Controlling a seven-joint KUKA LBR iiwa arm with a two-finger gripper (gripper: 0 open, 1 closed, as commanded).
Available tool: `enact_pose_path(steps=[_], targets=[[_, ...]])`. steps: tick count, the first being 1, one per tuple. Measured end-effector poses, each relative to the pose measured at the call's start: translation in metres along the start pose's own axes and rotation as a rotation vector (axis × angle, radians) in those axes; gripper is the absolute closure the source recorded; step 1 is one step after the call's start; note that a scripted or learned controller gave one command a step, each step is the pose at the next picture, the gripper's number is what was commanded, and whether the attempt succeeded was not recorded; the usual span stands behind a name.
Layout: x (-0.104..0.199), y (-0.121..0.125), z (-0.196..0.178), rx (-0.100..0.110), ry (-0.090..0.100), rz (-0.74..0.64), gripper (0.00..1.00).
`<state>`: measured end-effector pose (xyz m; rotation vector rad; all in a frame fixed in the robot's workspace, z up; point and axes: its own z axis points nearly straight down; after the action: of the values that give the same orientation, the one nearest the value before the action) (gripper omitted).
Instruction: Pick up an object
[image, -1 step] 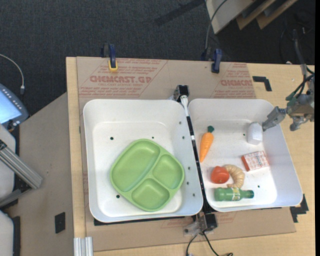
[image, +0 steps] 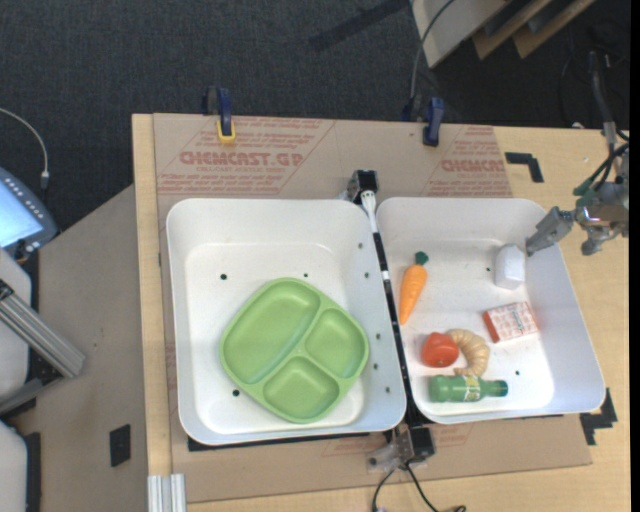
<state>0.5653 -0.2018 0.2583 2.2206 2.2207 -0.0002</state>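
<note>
Six small things lie loose in the right bin, well apart, so each can be taken singly: a carrot at its left wall, a white cup far right, a red packet, a tomato touching a croissant, and a green bottle lying nearest. The left bin holds a green tray (likely the drop spot). The gripper hangs at the right bin's far right corner, beside the cup, holding nothing; whether the jaws are wide or narrow I cannot tell.
</note>
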Motion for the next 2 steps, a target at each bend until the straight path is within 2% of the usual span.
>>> enact_pose_path(steps=[1, 2], targets=[[-0.005, 0.002, 0.045, 0.006, 0.002, 0.001, 0.0], [-0.006, -0.001, 0.109, 0.008, 0.004, 0.001, 0.0]])
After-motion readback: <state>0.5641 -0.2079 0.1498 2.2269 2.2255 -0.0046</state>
